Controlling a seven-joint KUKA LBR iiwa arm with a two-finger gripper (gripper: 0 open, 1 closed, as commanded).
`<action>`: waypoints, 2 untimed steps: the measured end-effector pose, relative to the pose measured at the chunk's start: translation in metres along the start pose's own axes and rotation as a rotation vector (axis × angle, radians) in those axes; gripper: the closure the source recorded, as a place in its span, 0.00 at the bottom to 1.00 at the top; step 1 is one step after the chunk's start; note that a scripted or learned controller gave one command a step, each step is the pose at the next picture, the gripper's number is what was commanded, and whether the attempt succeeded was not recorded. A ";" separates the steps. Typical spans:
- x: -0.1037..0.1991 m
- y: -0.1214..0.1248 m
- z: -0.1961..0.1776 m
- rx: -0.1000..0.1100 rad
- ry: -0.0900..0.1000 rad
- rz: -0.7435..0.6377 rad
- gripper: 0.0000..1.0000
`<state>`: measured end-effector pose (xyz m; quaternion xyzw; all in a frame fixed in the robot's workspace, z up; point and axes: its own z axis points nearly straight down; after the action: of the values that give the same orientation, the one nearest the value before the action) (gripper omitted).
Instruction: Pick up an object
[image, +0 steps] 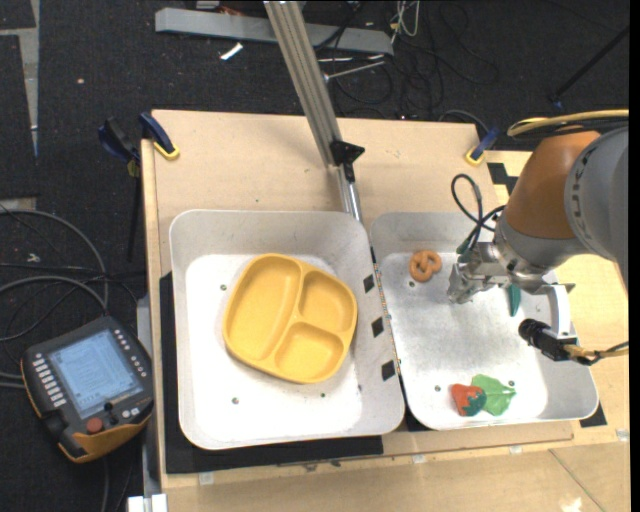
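In the right bin (440, 340) a small orange pretzel-shaped toy (425, 265) lies near the far left corner. A red and green toy, like a strawberry with a leaf (482, 396), rests near the bin's front edge. My gripper (464, 286) hangs over the upper middle of the right bin, just right of the pretzel toy and apart from it. I see nothing between its fingers. The grey arm with its orange band (545, 185) comes in from the right above the bin.
The left bin (200, 400) holds a yellow divided plate (291, 318) with three compartments. A metal pole (312, 85) slants over the bench from the top. A teach pendant (85, 385) lies on the floor to the left. Cables trail near the wrist.
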<state>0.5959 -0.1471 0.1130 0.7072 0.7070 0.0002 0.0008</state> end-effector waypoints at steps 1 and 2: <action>-0.006 -0.003 -0.062 -0.004 -0.001 0.001 1.00; -0.008 0.004 -0.106 -0.005 -0.001 -0.002 1.00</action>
<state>0.5995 -0.1548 0.2190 0.7064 0.7078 0.0015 0.0029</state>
